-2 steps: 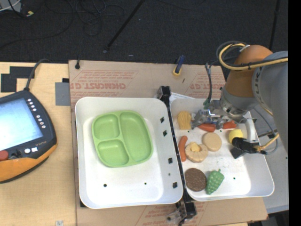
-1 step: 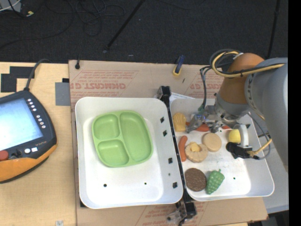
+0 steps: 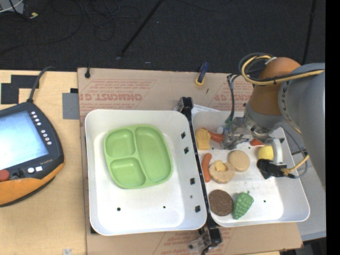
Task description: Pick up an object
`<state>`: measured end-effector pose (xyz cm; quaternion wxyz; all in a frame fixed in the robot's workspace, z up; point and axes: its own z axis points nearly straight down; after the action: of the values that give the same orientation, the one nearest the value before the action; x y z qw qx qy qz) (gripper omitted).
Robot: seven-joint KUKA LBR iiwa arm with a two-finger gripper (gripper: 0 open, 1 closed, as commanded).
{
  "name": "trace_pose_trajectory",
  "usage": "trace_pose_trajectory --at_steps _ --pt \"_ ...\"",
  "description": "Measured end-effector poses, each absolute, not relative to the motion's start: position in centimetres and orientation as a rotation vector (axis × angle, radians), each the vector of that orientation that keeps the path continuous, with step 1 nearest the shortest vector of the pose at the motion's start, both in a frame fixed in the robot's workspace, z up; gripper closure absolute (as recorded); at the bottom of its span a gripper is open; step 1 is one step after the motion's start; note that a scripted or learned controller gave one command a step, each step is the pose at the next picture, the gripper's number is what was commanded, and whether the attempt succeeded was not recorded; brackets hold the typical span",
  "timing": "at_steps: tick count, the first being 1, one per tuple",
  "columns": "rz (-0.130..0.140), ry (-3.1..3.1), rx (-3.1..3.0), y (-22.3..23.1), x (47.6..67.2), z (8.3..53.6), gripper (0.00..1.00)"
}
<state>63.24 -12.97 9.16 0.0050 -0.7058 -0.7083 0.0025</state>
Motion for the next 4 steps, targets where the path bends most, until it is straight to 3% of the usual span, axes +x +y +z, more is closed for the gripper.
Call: trace_pose_trajectory --at_steps 3,4 --pt "0.003 -2.219 -2.22 -14.0 63.4 21.8 1.0" --pt "0.007 -2.219 -2.212 -10.0 60.5 22.6 1.0"
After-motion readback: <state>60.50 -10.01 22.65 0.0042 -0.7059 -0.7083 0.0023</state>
